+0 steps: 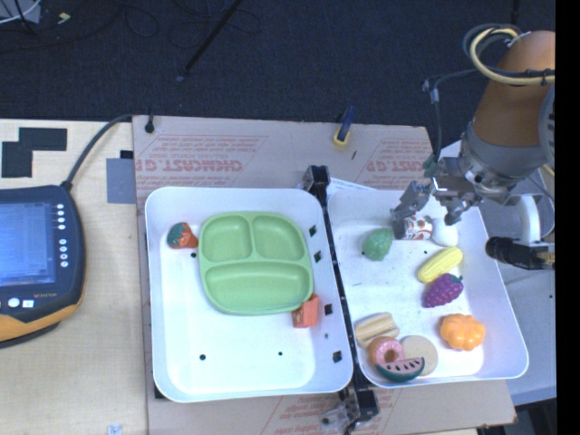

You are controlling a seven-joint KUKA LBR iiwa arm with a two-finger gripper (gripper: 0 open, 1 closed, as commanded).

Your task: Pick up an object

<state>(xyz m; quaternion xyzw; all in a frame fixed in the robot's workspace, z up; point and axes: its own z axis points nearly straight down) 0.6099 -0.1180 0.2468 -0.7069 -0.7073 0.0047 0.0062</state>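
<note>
Gripper (426,208) hangs over the right bin's (507,288) far edge, fingers spread apart w/ nothing between them; a small red-and-white item (419,229) sits just below the fingertips, beside a white piece (446,236), both near the bin's far edge. Right bin contents: green round veg (378,244) toward the far left corner, just beside the divider side; yellow corn (440,263) approx mid-bin w/ purple grapes (443,290) touching or just next to it on the near side; orange pumpkin-like piece (463,332) toward the near right corner; hot dog bun (375,326) at the near left, w/ a pink donut (388,350), a tan round piece (421,350) and a watermelon slice (401,369) clustered along the near edge, overlapping each other. Left bin (172,352) holds a green 3-compartment plate (255,263) toward its far right, compartments bare; strawberry (181,236) lies at the far left corner, just beside the plate's rim; orange block (307,313) rests against the plate's near right rim, close to the bin's right edge. Both bins sit side by side on brown cardboard (236,152). Handheld pendant w/ a screen (32,261) lies well apart at the bench's left edge.
</note>
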